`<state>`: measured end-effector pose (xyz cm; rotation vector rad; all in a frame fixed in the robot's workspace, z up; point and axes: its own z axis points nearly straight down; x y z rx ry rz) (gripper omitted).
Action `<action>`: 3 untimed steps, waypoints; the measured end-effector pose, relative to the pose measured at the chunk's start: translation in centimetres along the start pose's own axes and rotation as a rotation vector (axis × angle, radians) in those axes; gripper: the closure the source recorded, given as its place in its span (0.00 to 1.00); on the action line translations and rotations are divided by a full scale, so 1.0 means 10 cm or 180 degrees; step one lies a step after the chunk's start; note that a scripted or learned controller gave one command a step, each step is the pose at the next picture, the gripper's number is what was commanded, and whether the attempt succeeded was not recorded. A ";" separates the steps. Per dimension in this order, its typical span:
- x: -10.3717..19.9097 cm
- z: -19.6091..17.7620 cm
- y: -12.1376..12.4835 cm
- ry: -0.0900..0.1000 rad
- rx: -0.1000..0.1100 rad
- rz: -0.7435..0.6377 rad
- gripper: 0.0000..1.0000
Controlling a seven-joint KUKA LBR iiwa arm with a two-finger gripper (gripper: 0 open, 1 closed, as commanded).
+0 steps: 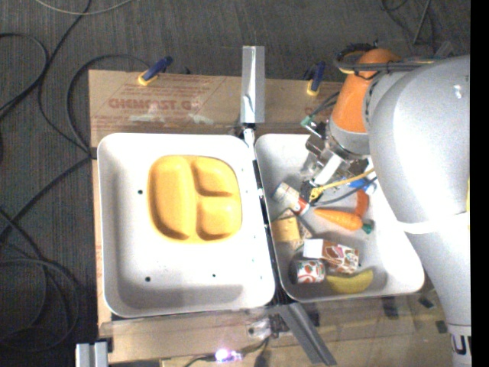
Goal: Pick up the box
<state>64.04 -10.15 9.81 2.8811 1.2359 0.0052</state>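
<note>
I am seeing the gripper (309,191) hovering in the right bin (397,281) just beyond the box (286,226), though I cannot tell how its jaws are standing.

The arm (428,151) is a bulky, rounded shell of pale grey — smooth, glossy, with soft highlights along its curve. At its 11 o'clock end sits an orange band (355,109), domed and bright, capped by a thin dark ring. Past the band, toward 7 o'clock, comes the wrist block (330,153) — grey-silver metal with hard edges and dark seams. Thin cables (353,182) in blue, yellow and white run beside it. A dark letter mark (461,345) shows on the shell at 5 o'clock.
</note>
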 end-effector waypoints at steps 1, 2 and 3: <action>-0.39 -0.74 0.42 -0.0021 0.0026 0.0335 1.00; -0.39 -0.74 0.42 -0.0023 0.0025 0.0334 0.00; 0.04 0.10 0.11 -0.0011 0.0017 -0.0262 0.00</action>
